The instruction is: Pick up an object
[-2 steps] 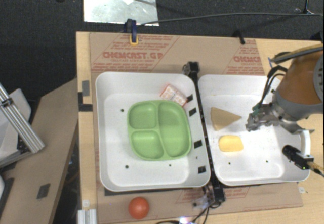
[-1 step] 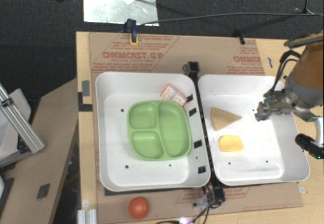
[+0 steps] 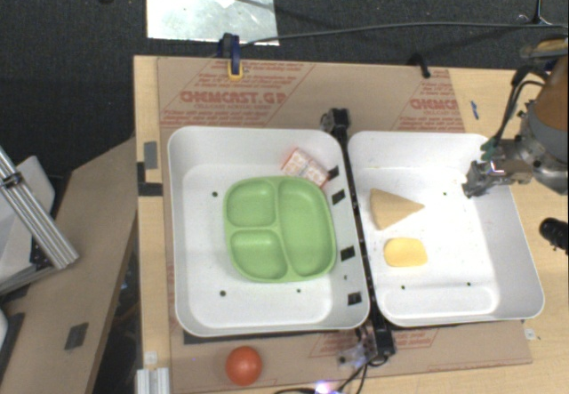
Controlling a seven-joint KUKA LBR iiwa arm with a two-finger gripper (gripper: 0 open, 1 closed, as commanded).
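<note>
A: What lies in the right bin (image 3: 511, 232)?

B: Two pale objects on its floor, near the bin's left wall. The upper is a tan wedge (image 3: 393, 206), triangular, matte, with straight edges and its point toward the far left. Just below it, apart from it, lies a yellow block (image 3: 404, 252), oblong with rounded corners and a smooth, slightly glossy face.

A: And the tool?

B: The tool (image 3: 483, 175) hangs over the right bin's far right part, well apart from both objects. It is dark metal, small and blurred; whether its fingers are spread or pressed together cannot be told. Nothing is seen between them. The arm (image 3: 544, 130) behind it is cut off by the frame edge.

A: The left bin (image 3: 191, 205)?

B: A green tray (image 3: 279, 228), smooth plastic, rounded square, moulded into three compartments. At its far edge a small pink-and-white packet (image 3: 307, 166) lies; its print is too small to read.

A: Outside the bins?

B: An orange-red ball (image 3: 243, 365) rests on the cardboard-covered worktop (image 3: 258, 90), just in front of the left bin. Both bins are shallow, white, with rounded corners and black clips along the shared seam.
</note>
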